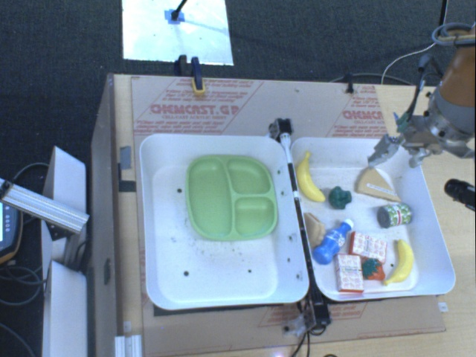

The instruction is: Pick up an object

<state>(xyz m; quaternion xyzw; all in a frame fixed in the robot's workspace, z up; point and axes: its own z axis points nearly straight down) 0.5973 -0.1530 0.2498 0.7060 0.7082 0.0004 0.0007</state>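
Robotics lab, arm, bins, cabling

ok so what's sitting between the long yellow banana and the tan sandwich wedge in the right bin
In the camera view, a small dark green broccoli piece lies between the long yellow banana and the tan sandwich wedge.

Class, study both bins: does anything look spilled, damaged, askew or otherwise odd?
Nothing looks spilled or broken. The blue bottle lies on its side and the can is tipped over in the right bin, amid loosely scattered items. The green tray lies flat in the left bin.
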